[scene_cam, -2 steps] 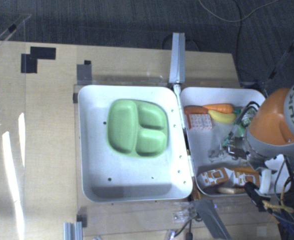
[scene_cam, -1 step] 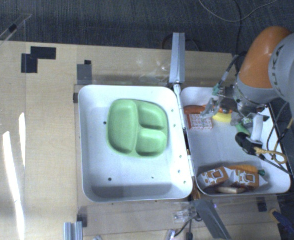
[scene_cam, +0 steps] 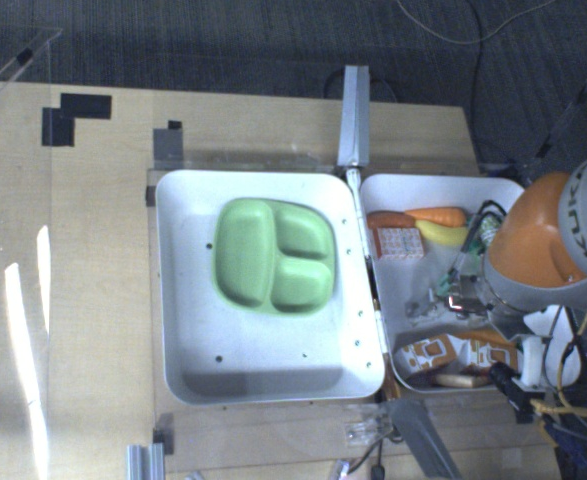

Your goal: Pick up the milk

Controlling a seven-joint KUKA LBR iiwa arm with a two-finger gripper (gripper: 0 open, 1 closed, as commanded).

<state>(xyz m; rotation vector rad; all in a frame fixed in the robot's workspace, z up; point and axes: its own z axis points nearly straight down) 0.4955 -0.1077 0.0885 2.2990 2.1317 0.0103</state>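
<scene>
Table (scene_cam: 93, 268): pale wood at 9 o'clock; you have no work to do there.

Left bin (scene_cam: 183, 348): it holds a green divided plate (scene_cam: 273, 256) near its middle. Treat it as a no-go zone for this step, since the milk is not in it.

Right bin (scene_cam: 405, 298): everything you need is here, and it is crowded. Along its 12 o'clock wall lie a carrot (scene_cam: 435, 215), a banana (scene_cam: 441, 232) just below it, and a red-and-white packet (scene_cam: 393, 242) at the 10 o'clock corner.

Milk (scene_cam: 451, 351): my best reading is the brown-and-white carton lying flat along the bin's 6 o'clock wall; the label is too small to read, so confirm it before you commit. A dark brown thing (scene_cam: 453, 377) lies touching its lower edge.

Gripper (scene_cam: 455, 296): it sits low in the bin's middle, at about 12 o'clock of the carton and near it, under the arm (scene_cam: 543, 248). You cannot tell from this angle how it is set, and nothing shows between its tips.

How to do it well: shift toward 6 o'clock until you are centred over the carton, then turn the wrist so the closing line crosses the carton's short side.

Risk: the wall and the dark neighbour crowd the 6 o'clock edge, so come straight down and expect a possible slip.
</scene>
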